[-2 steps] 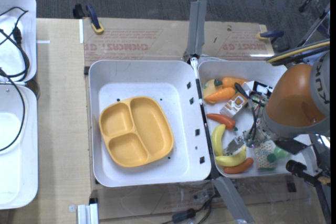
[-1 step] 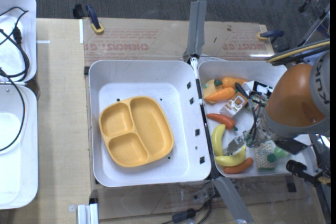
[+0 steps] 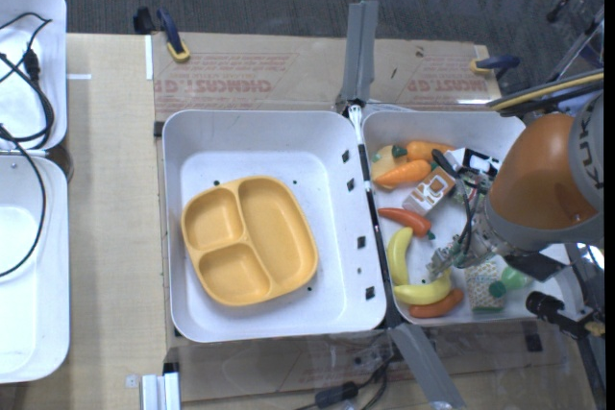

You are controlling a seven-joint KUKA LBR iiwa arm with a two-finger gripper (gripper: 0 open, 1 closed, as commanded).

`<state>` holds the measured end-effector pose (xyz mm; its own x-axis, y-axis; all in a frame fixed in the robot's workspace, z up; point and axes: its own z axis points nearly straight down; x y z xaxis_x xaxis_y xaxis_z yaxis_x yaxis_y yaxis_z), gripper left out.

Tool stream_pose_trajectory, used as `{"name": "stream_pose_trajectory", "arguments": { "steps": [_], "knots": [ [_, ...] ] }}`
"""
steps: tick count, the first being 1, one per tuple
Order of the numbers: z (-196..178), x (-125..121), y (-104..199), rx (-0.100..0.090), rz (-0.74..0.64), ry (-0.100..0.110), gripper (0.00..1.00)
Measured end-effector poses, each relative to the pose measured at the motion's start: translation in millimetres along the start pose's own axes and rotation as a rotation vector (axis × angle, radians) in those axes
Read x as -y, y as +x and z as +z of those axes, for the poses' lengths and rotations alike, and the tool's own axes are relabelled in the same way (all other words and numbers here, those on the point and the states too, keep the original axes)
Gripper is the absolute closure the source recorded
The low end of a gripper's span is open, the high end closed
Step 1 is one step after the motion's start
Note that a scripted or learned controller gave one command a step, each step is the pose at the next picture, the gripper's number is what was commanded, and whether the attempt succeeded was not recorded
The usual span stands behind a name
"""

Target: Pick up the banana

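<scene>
Nearest the camera, the banana lies unlifted in the right bin beside a red pepper, so my task is barely begun, with my end effector poised close over it, grip state impossible to tell.

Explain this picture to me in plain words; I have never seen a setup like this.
One camera looks down at a slant on a bench with two shallow white bins. The left white bin holds a yellow three-compartment plastic plate. The right white bin holds toy foods: a curved yellow banana, orange carrot-like pieces, a red pepper-like piece. The grey robot arm with an orange band reaches in from the right; its tool hangs just beside the banana. Whether anything is held is unclear.
</scene>
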<state>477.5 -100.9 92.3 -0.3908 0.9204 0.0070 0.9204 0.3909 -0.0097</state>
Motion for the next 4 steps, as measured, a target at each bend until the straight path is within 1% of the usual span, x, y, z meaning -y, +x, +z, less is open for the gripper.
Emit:
{"name": "stream_pose_trajectory", "arguments": {
  "steps": [1,4],
  "knots": [
    [0.0,0.0,0.0,0.0,0.0,0.0,0.0],
    [0.1,0.1,0.0,0.0,0.0,0.0,0.0]
  ]
}}
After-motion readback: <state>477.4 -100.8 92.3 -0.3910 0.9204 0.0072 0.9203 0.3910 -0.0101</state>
